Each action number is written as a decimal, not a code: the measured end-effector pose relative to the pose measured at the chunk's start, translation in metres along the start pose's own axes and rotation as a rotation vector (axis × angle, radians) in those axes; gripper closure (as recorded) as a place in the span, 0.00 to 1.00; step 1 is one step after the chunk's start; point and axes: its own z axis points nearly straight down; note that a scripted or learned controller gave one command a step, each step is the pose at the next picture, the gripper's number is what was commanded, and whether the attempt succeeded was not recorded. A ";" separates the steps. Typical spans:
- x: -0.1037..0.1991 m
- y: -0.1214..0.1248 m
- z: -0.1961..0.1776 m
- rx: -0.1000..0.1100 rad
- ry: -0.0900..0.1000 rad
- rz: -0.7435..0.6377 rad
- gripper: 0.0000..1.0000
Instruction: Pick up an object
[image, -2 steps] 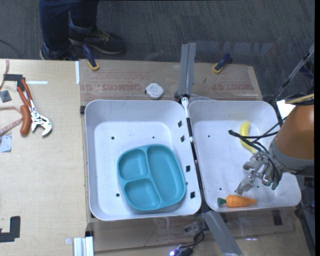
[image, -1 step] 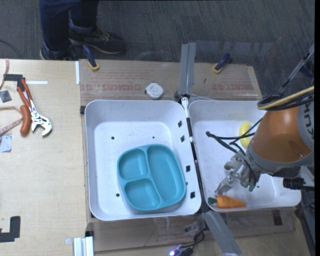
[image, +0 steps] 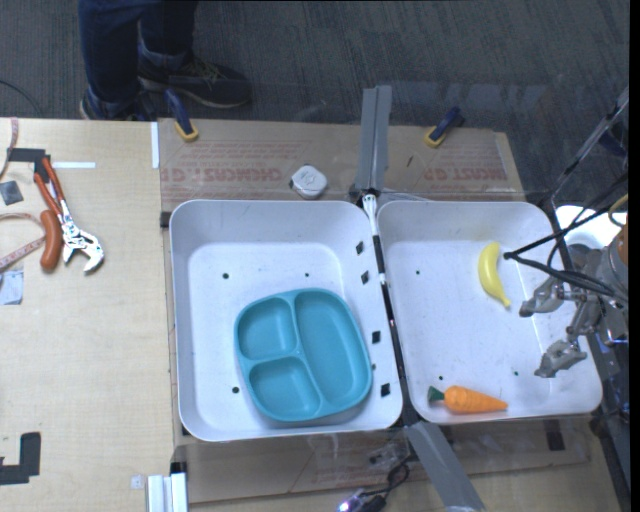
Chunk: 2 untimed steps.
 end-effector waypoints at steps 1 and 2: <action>0.002 0.038 0.102 -0.001 0.001 0.233 0.00; 0.004 0.089 0.102 0.001 0.001 0.744 0.00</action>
